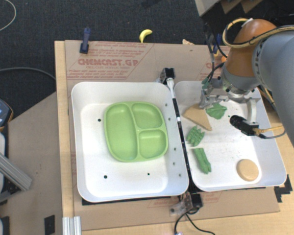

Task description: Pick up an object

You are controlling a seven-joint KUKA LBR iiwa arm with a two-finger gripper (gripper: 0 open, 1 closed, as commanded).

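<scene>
The grey arm with its orange band [245, 43] reaches in from the right and bends down over the far part of the right-hand shallow white bin [269, 177]. Its two-finger gripper [210, 101] hangs low at the bin's far left corner, pointing roughly straight down. How far the fingers stand apart cannot be told from this slant, and nothing can be seen held between them.

Just beside the gripper lies a small crumpled green leafy piece [216, 112], and next to that, nearer the divider, a tan wedge-shaped piece like a slice of bread [197, 117]. Whether the gripper touches either cannot be told. Nearer the camera in the same bin lie a ridged green piece [195, 135] and a longer green stick-shaped piece [203, 160], close together. A round tan disc like a biscuit [247, 169] sits well apart, near the bin's front right corner. A black cylindrical part with a cable [243, 125] hangs off the arm over the bin's right side.

The left-hand white bin [88, 180] holds a light green three-compartment plastic tray [135, 130]. Both bins rest on a brown cardboard-covered worktop [112, 60].
</scene>
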